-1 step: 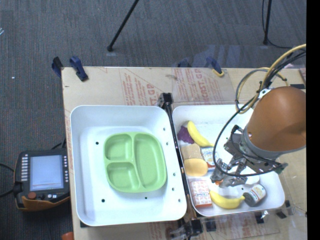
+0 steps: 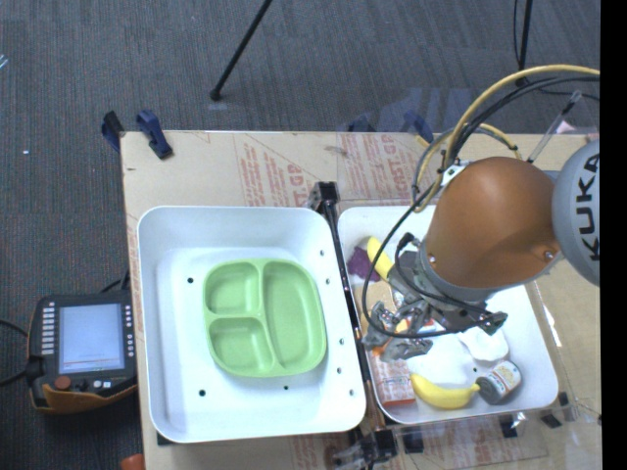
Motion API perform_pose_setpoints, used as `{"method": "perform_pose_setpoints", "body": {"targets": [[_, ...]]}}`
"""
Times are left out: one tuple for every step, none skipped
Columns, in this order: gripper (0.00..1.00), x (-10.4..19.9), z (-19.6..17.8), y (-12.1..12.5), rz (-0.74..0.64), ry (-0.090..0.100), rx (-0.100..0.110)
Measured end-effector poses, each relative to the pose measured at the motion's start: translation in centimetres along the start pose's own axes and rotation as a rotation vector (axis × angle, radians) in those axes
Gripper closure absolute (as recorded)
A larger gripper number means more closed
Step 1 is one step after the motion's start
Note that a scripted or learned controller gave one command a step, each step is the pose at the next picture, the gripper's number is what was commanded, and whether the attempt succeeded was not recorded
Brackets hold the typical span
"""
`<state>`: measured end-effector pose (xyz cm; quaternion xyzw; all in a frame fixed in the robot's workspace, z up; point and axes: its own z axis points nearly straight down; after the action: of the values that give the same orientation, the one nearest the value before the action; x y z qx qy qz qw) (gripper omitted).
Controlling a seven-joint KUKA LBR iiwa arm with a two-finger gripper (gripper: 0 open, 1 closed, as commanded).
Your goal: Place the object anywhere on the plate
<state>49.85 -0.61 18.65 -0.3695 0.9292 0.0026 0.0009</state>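
In the left bin [image 2: 157,262] a smooth green three-compartment plate [image 2: 265,317] is lying bare. My pincer [image 2: 397,326] is reaching into the right bin [image 2: 544,336]; its grip I cannot tell. A curved yellow banana [image 2: 443,392] and a small jar [image 2: 498,381] are lying just beside each other there.

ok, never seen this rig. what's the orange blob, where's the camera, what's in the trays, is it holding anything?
The orange blob is the band above the wrist of a grey robot arm that reaches in from the right. The one camera sits above the bench and looks down at a slant. Two shallow white bins stand side by side. The left bin holds a green plate with three compartments, nothing on it. The arm hangs over the right bin, which holds a banana, a small jar, something white, a flat packet and other bits partly hidden. Its gripper is low among them; whether it holds anything can't be told.
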Motion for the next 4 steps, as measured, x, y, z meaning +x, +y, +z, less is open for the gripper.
{"method": "perform_pose_setpoints", "body": {"targets": [[1.00, -6.0, -6.4, 5.3, -0.030, -0.003, 0.004], [1.00, -10.5, -7.3, 6.5, 0.066, 0.001, 0.001], [0.00, -10.4, -7.3, 6.5, 0.067, 0.002, 0.001], [1.00, -10.6, -8.2, 6.5, 0.069, -0.001, 0.000]]}}
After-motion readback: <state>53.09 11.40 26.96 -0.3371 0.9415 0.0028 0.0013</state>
